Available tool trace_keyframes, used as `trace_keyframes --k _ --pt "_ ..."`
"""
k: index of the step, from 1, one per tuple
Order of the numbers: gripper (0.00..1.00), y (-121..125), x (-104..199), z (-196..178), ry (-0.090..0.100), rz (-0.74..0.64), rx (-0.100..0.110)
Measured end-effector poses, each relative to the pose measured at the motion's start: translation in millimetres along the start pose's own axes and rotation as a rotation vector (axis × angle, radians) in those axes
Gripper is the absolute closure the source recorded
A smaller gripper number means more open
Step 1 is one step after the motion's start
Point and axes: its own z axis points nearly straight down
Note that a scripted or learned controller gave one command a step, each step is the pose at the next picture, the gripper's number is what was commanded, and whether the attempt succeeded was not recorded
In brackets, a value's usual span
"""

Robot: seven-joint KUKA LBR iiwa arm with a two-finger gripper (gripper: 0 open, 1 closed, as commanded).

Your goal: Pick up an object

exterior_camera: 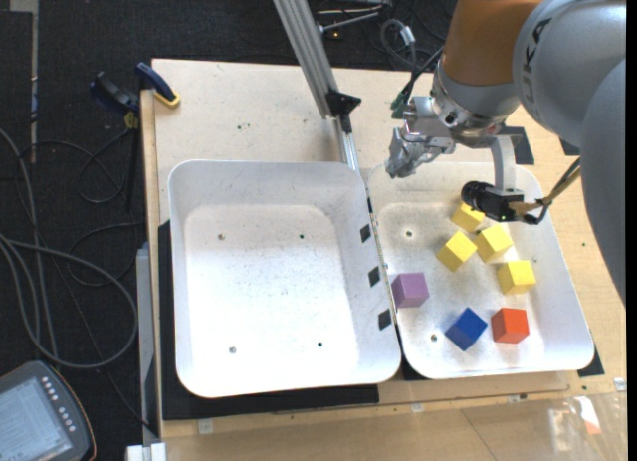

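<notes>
We see the gripper [406, 162] poised over the right bin's [569, 280] far left edge; whether its jaws are parted, we cannot tell. Blocks [459, 250] cluster right, leaving open floor beneath.

Seven cubes [479, 268] (right bin [567, 354])

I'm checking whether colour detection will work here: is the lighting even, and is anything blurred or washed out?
Camera view: even light, soft shadows; blocks sharp, such as the purple cube and blue cube; gripper slightly soft; left bin bright, not blown out.
</notes>
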Motion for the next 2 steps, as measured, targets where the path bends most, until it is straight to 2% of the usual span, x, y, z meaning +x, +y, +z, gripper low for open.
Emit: trace_keyframes --k 1,2 --pt "1.0 9 48 10 -0.001 0.001 -0.002" --pt "1.0 1 100 8 0.0 0.001 0.0"
